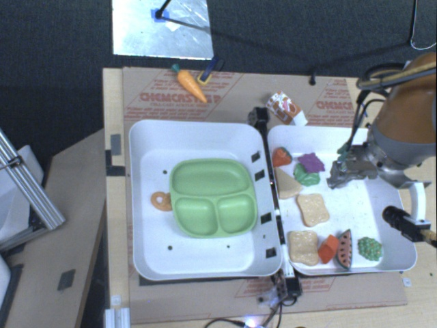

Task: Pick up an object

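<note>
My gripper (pixel 339 176) hangs over the right bin (pixel 389 214), above bare floor just right of the purple piece (pixel 311 161) and the green leafy piece (pixel 307 178). Nothing shows between its fingers. In the same bin lie a red strawberry-like piece (pixel 281 157), a cheese wedge (pixel 287 183), a toast slice (pixel 313 209), a second toast slice (pixel 304 246), a small red piece (pixel 328 249), a watermelon slice (pixel 345 249) and a green broccoli (pixel 370 249).
The left bin (pixel 147 251) holds a green divided plate (pixel 212 197) and a small orange ring (pixel 161 201). Behind the bins, on the cardboard, lie a carrot (pixel 190 85) and a wrapped snack (pixel 285 108).
</note>
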You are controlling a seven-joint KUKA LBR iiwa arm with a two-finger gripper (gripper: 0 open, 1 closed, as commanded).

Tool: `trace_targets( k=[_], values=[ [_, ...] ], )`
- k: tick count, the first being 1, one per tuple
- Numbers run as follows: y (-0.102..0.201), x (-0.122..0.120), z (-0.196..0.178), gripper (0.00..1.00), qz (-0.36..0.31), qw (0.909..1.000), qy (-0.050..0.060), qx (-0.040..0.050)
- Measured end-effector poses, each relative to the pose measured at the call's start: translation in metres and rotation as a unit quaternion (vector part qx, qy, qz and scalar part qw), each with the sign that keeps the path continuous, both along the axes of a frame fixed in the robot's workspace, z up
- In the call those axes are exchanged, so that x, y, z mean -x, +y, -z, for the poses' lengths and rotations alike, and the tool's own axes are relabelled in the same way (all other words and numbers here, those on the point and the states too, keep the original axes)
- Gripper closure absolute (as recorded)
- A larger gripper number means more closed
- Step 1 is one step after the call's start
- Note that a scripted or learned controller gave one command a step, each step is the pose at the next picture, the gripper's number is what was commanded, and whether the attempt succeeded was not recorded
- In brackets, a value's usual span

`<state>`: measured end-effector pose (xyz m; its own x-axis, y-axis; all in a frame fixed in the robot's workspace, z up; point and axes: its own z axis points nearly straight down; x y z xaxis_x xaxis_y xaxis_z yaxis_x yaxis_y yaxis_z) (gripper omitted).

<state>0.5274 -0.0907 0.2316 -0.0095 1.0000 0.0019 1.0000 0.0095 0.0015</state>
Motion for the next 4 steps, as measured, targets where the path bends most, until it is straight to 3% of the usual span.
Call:
trace_targets(
  k=[1,2,3,4],
  values=[
    [0.047,0.003,-0.002,1.0,0.0,1.0,0.0,0.0001],
    [0.065,0.008,0.018,1.0,0.001,1.0,0.001,0.0006],
    [0.06,0.005,-0.002,1.0,0.002,1.0,-0.001,0.0009],
    [0.063,0.018,0.002,1.0,0.004,1.0,0.001,0.0011]
  ],
)
